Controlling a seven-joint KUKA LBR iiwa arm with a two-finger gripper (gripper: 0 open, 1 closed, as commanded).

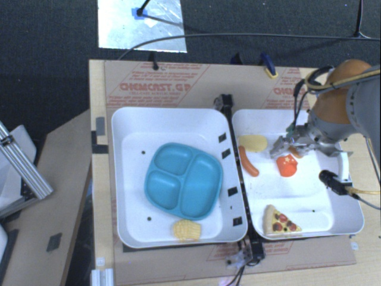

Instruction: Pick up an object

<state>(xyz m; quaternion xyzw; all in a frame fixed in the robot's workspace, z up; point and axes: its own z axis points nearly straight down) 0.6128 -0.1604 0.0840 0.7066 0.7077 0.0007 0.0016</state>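
In the right bin [333, 219], a red-orange toy fruit [287, 167] lies near the middle. My gripper [288, 148] is low over the bin, right at the fruit's upper edge, and its metal tip hides the fruit's top. Left of the fruit lies an orange sausage [248, 161], with a pale yellow piece [254, 142] above it. A pizza slice [280, 221] rests near the bin's front wall.
The left bin [128, 159] holds a blue divided plate [183, 180] and a yellow corn piece [187, 229] at the front. A black divider [233, 165] runs between the bins. The arm covers the right bin's far right corner.
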